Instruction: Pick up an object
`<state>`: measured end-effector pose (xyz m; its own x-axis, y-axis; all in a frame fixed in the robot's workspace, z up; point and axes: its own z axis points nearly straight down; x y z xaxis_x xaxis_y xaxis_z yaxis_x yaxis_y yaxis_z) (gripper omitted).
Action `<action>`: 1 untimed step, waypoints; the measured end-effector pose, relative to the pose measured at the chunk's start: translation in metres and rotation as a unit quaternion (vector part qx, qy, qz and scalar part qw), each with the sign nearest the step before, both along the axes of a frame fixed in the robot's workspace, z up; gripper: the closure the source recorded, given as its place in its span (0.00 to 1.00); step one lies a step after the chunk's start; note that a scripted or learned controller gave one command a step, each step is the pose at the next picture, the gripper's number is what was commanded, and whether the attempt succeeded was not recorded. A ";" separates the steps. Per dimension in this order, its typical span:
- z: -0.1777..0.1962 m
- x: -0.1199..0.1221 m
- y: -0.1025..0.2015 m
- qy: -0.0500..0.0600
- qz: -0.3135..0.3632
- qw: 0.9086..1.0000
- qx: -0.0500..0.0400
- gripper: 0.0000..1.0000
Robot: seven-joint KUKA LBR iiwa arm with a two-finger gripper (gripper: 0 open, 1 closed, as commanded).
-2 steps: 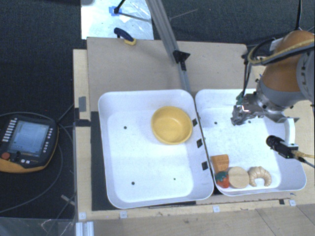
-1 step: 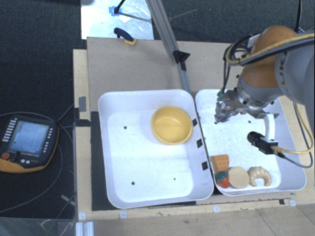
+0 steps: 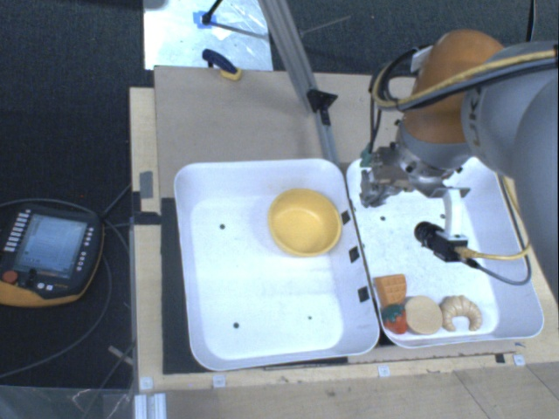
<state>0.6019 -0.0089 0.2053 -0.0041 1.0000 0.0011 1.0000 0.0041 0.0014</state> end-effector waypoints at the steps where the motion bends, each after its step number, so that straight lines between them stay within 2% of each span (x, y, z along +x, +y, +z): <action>1: 0.007 0.020 0.045 0.000 0.000 1.000 0.000 1.00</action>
